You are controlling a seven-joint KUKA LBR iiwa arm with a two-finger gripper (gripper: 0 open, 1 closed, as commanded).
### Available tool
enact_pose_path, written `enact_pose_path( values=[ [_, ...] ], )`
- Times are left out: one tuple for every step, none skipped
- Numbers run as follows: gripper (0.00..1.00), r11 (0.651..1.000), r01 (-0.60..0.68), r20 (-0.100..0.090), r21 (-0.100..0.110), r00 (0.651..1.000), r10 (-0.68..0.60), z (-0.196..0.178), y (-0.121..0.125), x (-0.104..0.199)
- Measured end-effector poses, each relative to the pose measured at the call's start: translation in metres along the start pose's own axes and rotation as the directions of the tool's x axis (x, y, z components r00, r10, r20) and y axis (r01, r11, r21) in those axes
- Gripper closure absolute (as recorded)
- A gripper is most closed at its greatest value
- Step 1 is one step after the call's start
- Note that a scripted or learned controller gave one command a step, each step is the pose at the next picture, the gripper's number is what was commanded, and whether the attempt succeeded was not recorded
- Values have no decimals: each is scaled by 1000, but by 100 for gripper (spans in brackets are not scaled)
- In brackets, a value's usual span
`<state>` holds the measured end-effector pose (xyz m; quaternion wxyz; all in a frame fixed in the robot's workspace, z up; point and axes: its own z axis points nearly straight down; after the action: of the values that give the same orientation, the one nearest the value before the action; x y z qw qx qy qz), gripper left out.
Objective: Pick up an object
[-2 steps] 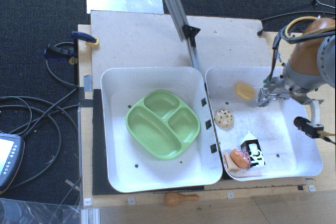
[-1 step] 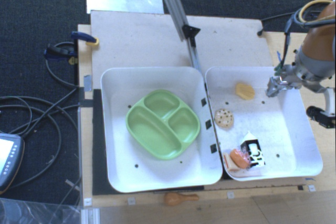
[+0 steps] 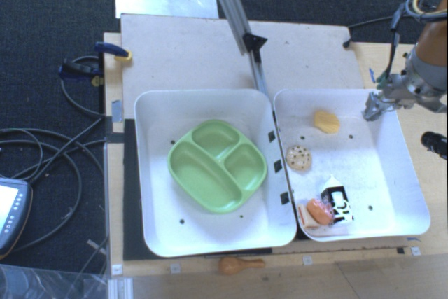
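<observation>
Gripper (image 3: 373, 110) is seen over right bin's (image 3: 409, 171) far edge; its state cannot be told, nothing visibly held. Yellow lump (image 3: 326, 122) and cookie (image 3: 299, 157) lie unpicked; grasp is left.

Quick count: two white bins, the left bin (image 3: 147, 171) and the right bin (image 3: 399, 178), side by side. One green divided plate (image 3: 218, 166) with three compartments, sitting in the left one. Over in the right one there's one yellowish lump (image 3: 326, 122), one round cookie (image 3: 299, 158), one black-and-white carton (image 3: 336, 201) and one orange thing (image 3: 318, 212) right up against it. Plus one brownish pear-shaped bit (image 3: 240, 264) on the bench, and one blue clamp (image 3: 94, 61) off to the left.
</observation>
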<state>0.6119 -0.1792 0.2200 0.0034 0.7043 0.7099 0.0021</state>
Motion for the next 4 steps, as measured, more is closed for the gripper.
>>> enact_pose_path(
  values=[
    [100, 1000, 0, 1, -1, 1000, 0, -55, 2, 0],
    [100, 1000, 3, -3, 4, 1000, -3, -59, 12, 50],
    [100, 1000, 3, -4, 8, 1000, -3, -49, 9, 99],
    [100, 1000, 3, -3, 7, 1000, -3, -32, 21, 150]
  ],
)
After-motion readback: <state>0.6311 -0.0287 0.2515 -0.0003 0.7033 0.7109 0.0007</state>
